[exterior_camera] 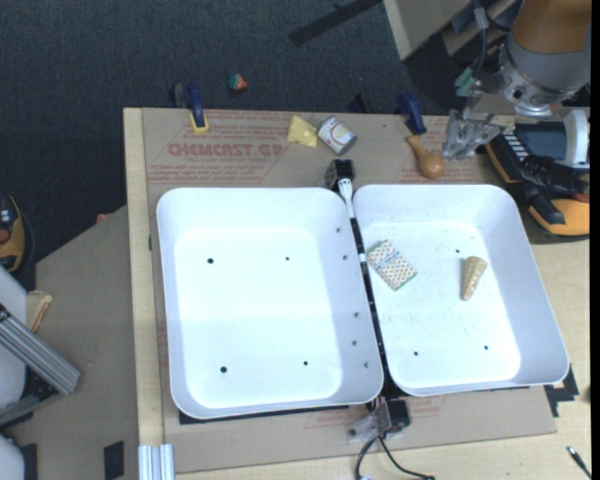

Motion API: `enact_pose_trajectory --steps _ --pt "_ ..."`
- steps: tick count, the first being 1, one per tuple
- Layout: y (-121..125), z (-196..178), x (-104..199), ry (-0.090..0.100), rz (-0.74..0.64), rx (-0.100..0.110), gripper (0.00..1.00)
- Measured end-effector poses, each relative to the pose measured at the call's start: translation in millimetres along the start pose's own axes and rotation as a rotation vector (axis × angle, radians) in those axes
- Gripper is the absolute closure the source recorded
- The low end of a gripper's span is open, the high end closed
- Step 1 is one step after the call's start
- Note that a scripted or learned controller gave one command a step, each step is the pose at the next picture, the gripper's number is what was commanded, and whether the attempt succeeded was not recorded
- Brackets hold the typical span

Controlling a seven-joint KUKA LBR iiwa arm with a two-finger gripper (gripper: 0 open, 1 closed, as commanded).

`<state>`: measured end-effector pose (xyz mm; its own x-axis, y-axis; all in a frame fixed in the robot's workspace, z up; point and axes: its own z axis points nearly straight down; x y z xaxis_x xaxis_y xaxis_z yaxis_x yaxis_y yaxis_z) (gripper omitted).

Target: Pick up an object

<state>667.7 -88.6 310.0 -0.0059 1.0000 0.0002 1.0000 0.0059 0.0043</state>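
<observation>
In the right bin, a small flat block with a dotted pattern lies near the left wall. A tan cone-shaped piece rests to its right, toward the bin's middle. My gripper hangs beyond the right bin's far edge at the top right, over the cardboard, well apart from both objects. Nothing shows beneath or in it. The grey arm with its orange band rises behind it.
The left bin stands beside the right one. On the cardboard behind the bins lie a yellow wedge, a small box and a brown pear-shaped piece. Blue clamps hold the board's far edge.
</observation>
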Motion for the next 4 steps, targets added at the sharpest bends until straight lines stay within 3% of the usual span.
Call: enact_pose_trajectory --steps 1,2,3,4 --pt "-1.5 41.9 37.1 0.001 0.002 0.010 1.00" --pt "1.1 -87.1 75.4 0.000 0.000 -0.014 1.00" --pt "-1.4 -15.1 151.1 0.003 -0.002 0.013 1.00" --pt "-6.1 20.9 196.4 0.000 0.001 0.011 1.00"
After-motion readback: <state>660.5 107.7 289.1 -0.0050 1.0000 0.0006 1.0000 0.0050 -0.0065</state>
